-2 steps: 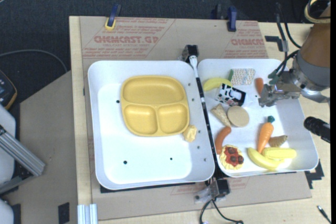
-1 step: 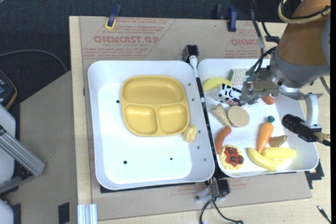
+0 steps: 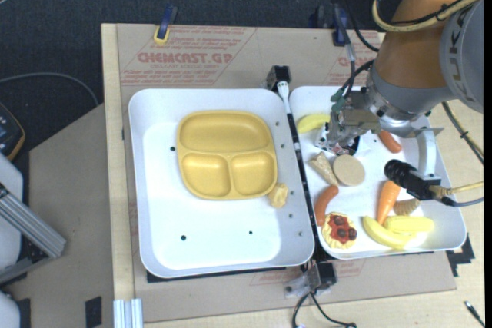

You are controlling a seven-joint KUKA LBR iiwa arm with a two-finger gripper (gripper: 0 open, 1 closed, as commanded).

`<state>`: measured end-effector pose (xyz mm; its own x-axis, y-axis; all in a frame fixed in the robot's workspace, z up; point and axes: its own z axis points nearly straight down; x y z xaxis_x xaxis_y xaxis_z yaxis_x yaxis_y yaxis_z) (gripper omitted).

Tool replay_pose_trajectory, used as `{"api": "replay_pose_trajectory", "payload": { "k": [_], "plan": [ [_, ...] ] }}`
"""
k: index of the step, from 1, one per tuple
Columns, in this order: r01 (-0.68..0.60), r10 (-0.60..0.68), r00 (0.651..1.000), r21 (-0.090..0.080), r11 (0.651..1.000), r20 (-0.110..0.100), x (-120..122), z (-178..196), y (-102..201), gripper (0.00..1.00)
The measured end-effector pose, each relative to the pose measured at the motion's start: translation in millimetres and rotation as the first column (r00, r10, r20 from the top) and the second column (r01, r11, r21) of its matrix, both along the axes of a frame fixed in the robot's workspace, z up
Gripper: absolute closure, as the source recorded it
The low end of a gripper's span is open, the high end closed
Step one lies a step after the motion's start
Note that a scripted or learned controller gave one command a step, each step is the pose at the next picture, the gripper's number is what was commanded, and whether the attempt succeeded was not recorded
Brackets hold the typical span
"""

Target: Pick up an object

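the gripper (image 3: 342, 136), its state impossible to tell, hangs near the right bin's (image 3: 453, 230) left wall above a round tan plastic cookie (image 3: 349, 170), light, rigid, slick, best pinched across its rim.

Grey arm (image 3: 453, 34) entered from the right, orange band seen above the wrist, gripper (image 3: 342, 136) directed downward, low, finger state not determined.

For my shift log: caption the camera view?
Gripper low over right bin of toy food; yellow divided tray sits in left bin.
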<state>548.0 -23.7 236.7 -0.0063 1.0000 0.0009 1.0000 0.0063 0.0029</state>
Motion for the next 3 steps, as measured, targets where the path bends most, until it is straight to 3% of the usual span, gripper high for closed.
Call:
{"api": "replay_pose_trajectory", "payload": {
  "k": [1,2,3],
  "plan": [
    [-0.001,0.001,1.000,0.001,1.000,0.000,14.8,3.0,52.8,1.00],
    [0.004,-0.004,1.000,-0.001,1.000,-0.002,31.2,-21.8,81.3,1.00],
    [0.007,-0.007,1.000,-0.001,1.000,-0.005,25.1,-20.6,77.3,1.00]
  ]
}}
